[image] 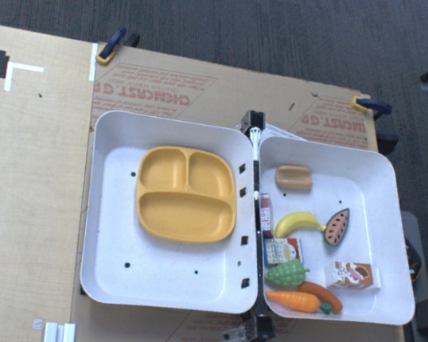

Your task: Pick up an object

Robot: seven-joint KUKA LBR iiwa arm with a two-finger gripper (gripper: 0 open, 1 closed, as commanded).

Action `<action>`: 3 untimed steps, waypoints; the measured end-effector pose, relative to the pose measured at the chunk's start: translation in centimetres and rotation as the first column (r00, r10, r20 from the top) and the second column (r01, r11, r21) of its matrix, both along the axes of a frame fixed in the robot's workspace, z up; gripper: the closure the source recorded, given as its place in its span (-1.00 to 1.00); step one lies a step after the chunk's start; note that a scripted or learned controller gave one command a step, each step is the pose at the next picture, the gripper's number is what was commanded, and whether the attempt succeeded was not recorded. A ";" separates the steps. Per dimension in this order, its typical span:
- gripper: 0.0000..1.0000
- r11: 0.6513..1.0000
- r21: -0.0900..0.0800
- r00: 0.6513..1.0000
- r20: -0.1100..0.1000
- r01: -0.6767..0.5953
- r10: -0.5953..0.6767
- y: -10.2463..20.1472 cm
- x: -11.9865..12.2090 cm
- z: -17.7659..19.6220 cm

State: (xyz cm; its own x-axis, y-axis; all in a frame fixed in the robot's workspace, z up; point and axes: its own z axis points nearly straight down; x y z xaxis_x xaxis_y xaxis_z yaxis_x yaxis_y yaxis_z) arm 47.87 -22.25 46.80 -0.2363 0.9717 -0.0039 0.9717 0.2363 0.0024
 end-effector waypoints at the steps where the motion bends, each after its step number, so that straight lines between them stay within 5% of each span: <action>1: 1.00 1.000 -0.003 1.000 0.003 -0.003 0.003 0.0 0.1 1.0; 3: 1.00 1.000 -0.008 1.000 0.008 -0.008 0.008 0.0 0.4 2.9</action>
